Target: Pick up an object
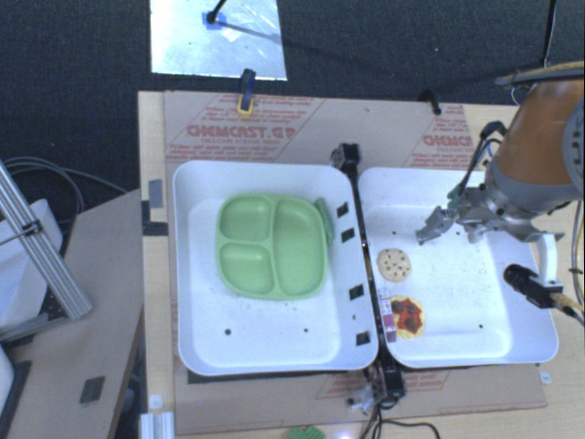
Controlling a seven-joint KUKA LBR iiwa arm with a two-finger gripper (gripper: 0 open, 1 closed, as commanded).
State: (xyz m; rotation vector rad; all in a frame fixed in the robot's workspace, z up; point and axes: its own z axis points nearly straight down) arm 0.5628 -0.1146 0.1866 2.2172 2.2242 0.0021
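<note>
Approach step in hand: the grey two-finger gripper (437, 229), grip state indeterminate, hangs in the right shallow white bin (526, 341) above the round speckled cookie (394, 264); next move, descend onto it.

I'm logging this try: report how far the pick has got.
Done: the arm has reached in and the gripper is over the right bin. In hand: nothing lies between its jaws. Left: the cookie and the pizza slice lie on the bin floor; one must be grasped and lifted.
</note>
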